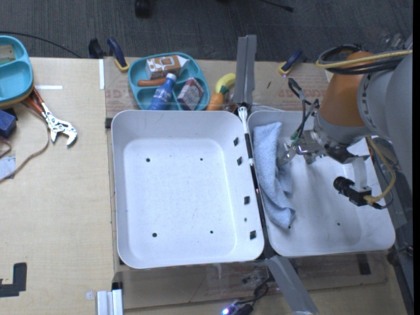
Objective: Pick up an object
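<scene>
A pale blue cloth (270, 172) lies crumpled along the left side of the right bin (341, 231), running from the back wall toward the front. My gripper (293, 151) is low inside the right bin, at the cloth's right edge near its upper half. It appears to touch the fabric or sit just beside it. The grey arm with its orange band (344, 97) comes in from the right, above the bin's back right corner.
The left bin (131, 241) stands beside the right one, with a metal divider post (245, 64) at the back between them. Behind the bins sit a teal tray (139, 94) of small items and a banana (225, 83). A wrench (60, 130) lies on the bench at left.
</scene>
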You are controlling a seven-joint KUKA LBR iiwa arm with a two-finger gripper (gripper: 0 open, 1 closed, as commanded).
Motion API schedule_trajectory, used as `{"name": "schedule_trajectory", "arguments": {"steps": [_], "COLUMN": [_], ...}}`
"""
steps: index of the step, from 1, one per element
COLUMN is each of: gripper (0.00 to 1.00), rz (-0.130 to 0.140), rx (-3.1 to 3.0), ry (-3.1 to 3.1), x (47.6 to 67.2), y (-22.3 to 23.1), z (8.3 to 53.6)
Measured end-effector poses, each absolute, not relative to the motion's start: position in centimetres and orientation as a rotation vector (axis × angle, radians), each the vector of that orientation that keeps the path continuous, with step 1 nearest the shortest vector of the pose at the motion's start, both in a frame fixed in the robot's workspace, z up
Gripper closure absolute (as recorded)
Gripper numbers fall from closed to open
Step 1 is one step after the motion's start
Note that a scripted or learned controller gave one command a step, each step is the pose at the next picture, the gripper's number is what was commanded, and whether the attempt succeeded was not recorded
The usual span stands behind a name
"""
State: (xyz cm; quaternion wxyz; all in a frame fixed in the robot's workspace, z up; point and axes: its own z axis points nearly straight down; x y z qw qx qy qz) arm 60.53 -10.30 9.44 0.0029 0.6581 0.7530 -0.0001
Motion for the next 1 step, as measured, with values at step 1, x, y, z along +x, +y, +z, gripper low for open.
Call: {"name": "schedule_trajectory", "arguments": {"steps": [1], "gripper": [0.0], "rz": [0.001], "rx": [2.024], "ry": [2.395], "x": [66.02], "y": [-12.05], "z": [9.45]}}
